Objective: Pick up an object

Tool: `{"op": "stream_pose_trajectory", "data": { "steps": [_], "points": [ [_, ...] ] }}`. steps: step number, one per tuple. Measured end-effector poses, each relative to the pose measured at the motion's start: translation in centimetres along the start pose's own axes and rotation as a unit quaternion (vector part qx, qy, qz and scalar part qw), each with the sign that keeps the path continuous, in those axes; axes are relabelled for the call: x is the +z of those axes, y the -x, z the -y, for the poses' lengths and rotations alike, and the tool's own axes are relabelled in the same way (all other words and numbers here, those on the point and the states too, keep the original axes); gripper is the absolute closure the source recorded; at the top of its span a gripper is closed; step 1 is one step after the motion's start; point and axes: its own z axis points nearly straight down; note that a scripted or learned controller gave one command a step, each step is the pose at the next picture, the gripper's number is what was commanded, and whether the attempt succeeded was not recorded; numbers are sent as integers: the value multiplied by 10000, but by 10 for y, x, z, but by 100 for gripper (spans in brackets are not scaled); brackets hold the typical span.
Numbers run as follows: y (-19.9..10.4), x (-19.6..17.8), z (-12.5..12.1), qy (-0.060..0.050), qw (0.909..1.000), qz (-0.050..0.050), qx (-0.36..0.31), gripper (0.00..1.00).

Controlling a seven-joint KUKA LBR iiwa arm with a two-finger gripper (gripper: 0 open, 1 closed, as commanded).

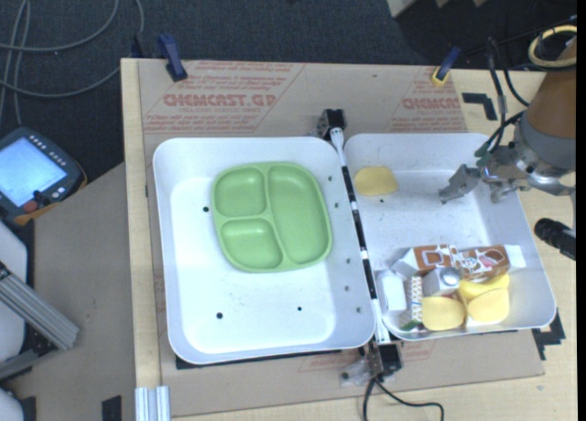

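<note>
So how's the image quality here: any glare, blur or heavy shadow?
Camera view: even lighting, soft shadows; the green tray and yellow object are sharp; the gripper is slightly soft; the white bins are bright but not blown out.

Left bin (183,227): white, with a few small dark dots on its floor.
Divided plate (272,216): pale green throughout.
Right bin (430,218): white.
Small rounded piece (374,180): soft yellow.
Flat packet (458,261): brown and white, with printed lettering and a grey round spot.
Lumps beside the packet (467,307): yellow.
Gripper (476,181): grey metal.
Arm (554,108): orange band above grey.
Bench board (302,99): tan, with red printed lettering.
Clamps (170,56): blue.
</note>
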Motion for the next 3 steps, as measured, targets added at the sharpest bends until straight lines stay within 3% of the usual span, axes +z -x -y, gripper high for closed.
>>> {"op": "stream_pose_trajectory", "data": {
  "steps": [1, 2, 3],
  "points": [
    [-35, 76, 70, 108, 9999, 6, 0, 0],
    [-93, -63, 29, 3, 10000, -10, -9, 0],
    [-85, 68, 51, 6, 10000, -1, -2, 0]
  ]
}}
